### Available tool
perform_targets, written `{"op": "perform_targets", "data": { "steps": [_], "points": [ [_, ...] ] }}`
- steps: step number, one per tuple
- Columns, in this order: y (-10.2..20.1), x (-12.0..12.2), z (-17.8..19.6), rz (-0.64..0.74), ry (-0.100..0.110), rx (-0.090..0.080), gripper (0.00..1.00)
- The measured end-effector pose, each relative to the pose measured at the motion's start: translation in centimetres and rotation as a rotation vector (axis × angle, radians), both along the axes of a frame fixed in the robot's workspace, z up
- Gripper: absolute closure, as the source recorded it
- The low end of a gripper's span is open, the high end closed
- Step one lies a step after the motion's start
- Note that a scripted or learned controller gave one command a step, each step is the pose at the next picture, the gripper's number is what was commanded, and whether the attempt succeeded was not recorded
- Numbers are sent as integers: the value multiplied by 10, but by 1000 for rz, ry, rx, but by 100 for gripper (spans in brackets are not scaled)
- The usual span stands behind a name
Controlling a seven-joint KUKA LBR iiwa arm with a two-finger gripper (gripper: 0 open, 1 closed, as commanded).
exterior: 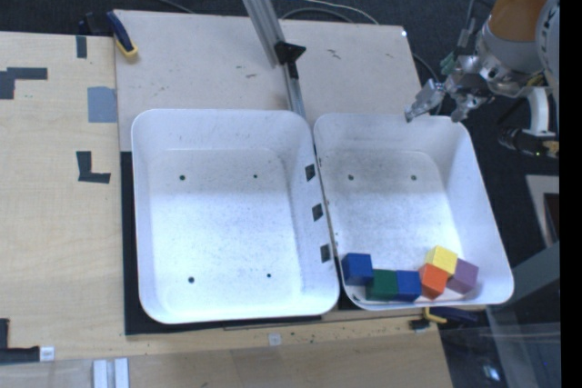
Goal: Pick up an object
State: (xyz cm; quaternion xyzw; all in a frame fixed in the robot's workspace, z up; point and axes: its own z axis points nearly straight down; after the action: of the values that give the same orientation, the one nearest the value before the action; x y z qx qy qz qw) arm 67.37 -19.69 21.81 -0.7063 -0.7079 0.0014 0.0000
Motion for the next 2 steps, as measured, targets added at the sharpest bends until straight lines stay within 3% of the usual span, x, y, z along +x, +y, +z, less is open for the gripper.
{"op": "perform_targets", "data": {
  "steps": [1, 2],
  "points": [
    [78, -60, -68, 3, 10, 7, 0],
    [55, -102, -130, -4, 7, 3, 0]
  ]
}}
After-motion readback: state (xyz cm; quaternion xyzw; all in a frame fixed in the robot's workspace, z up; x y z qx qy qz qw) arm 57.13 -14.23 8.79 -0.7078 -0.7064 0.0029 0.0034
